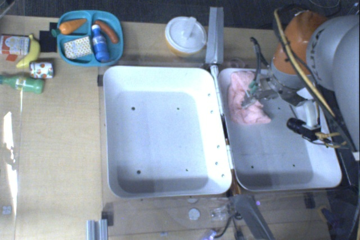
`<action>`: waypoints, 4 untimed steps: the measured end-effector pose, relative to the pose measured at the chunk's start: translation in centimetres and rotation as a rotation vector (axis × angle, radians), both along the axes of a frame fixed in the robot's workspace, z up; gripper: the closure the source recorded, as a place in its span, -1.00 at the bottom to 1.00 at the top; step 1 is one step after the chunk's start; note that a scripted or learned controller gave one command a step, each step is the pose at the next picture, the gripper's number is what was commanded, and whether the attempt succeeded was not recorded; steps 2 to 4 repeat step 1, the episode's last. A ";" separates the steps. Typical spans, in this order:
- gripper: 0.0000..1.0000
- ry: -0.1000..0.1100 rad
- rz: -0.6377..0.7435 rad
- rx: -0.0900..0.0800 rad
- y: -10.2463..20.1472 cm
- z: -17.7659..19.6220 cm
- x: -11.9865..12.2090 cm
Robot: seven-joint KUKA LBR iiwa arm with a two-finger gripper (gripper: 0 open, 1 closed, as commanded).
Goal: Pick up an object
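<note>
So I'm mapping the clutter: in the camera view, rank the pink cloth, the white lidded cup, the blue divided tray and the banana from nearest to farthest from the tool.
1. Pink cloth, right bin, at the tool.
2. White lidded cup, behind the bins.
3. Blue divided tray, back left.
4. Banana, far left edge.

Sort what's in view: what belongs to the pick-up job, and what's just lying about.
Job: pink cloth in the right bin; gripper on it.

Lying about: left bin, blue tray of toy food, lidded cup, banana, can, green bottle.
</note>
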State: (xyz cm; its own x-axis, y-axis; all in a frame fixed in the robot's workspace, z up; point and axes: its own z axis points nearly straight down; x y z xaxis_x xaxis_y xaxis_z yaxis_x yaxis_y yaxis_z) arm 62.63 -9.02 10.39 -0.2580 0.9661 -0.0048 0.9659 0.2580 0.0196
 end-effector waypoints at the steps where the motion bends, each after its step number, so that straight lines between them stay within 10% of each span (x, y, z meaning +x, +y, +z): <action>1: 1.00 0.015 0.247 -0.004 5.4 8.2 4.4; 4: 1.00 0.015 0.247 -0.004 5.4 8.2 4.4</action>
